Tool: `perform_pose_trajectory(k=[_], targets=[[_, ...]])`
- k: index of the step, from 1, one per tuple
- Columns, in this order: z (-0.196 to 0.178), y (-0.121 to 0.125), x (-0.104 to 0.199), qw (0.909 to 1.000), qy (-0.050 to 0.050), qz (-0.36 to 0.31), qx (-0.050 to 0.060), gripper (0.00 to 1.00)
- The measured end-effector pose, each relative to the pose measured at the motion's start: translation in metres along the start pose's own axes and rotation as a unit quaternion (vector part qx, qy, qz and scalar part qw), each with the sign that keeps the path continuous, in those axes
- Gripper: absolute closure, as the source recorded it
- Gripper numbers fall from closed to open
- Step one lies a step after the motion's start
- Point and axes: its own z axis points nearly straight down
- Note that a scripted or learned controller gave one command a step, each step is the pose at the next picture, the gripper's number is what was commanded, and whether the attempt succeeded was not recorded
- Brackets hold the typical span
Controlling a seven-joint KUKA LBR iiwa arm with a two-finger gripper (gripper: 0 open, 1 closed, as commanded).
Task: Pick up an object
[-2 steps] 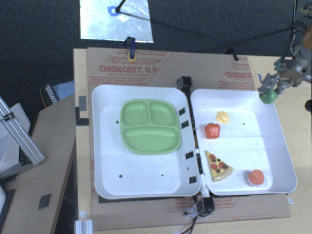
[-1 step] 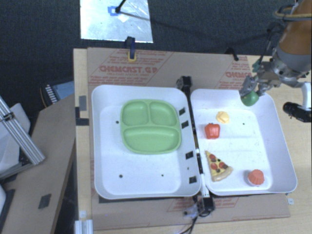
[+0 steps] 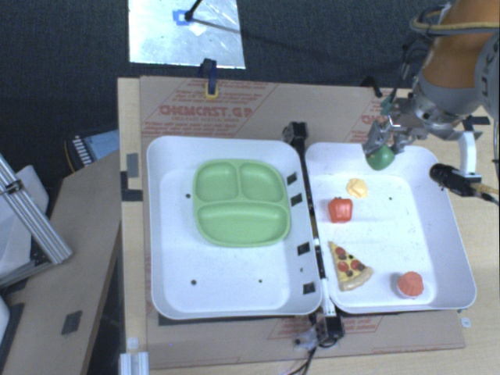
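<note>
Bench w/ two white bins; left bin point(image 3: 168, 287) has green tray point(image 3: 241, 203). Gripper point(image 3: 382, 148) over right bin's point(image 3: 445, 241) far corner, jaws closed on green ball point(image 3: 381, 158). Pizza point(image 3: 349, 266), red pepper point(image 3: 340, 209) nearby.

We saw the arm point(image 3: 457, 49) at upper right of frame, gripper point(image 3: 383, 143) over the far edge of the right bin point(image 3: 445, 233), w/ a green round object point(image 3: 381, 158) between its fingers. Right bin also had a yellow piece point(image 3: 357, 187) just above a red pepper-like toy point(image 3: 340, 209) near frame center-right, a pizza slice point(image 3: 349, 266) lower down by the divider, and a red-pink round item point(image 3: 409, 285) at lower right. Left bin point(image 3: 168, 287) held a green compartment plate point(image 3: 241, 203), center frame.
</note>
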Motion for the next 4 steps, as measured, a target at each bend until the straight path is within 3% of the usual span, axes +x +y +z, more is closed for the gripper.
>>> perform_pose_trajectory(k=[2, 4], targets=[[0.023, -0.013, 0.102, 1.0, 0.0, 0.0, 0.001, 1.0], [0.01, -0.024, 0.196, 1.0, 0.001, 0.0, 0.0, 1.0]])
